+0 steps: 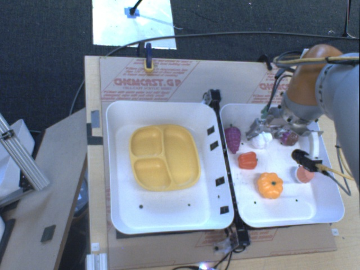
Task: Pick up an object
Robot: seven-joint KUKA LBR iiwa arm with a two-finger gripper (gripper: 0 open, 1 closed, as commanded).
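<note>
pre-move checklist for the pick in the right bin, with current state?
1. Gripper down in the right bin: ok.
2. White object right under the gripper, a likely target: ok.
3. Jaws open or shut: cannot tell.
4. Anything held: cannot tell.
5. Neighbours apart from the target: purple object and red pepper near but separate: ok. Dark purple piece sits partly under the wrist: cannot tell.
6. Orange pumpkin well apart from the gripper: ok.
</note>
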